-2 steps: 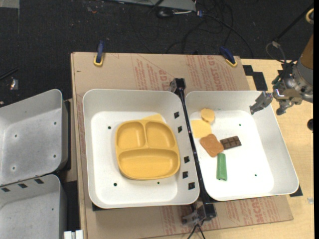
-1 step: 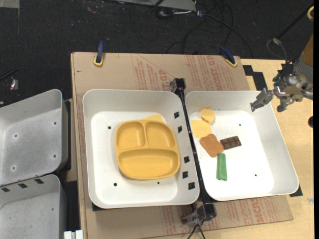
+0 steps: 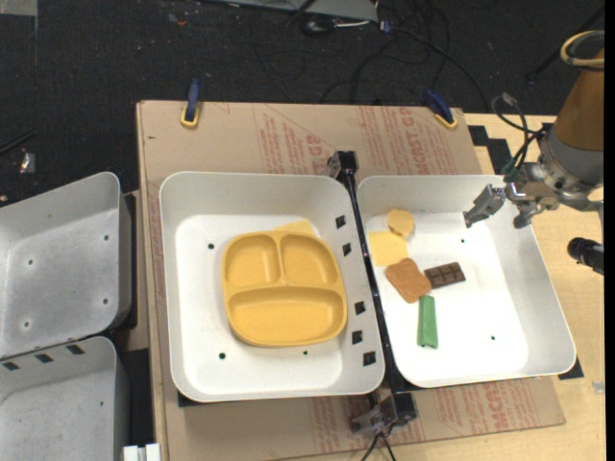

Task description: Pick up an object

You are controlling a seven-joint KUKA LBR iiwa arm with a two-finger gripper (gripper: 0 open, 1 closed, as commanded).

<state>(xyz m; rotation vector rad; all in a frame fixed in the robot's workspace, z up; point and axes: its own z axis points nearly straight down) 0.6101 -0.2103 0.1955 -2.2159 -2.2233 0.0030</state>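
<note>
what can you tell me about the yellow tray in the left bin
The yellow tray is a rounded-corner plate, plastic by its look, with three compartments: two smaller ones along its far side and one wide one along its near side, split by raised ridges. It lies flat and right side up, a little askew, around the middle of the left bin. Nothing lies in its compartments, and the gripper is off over the right bin.
</note>
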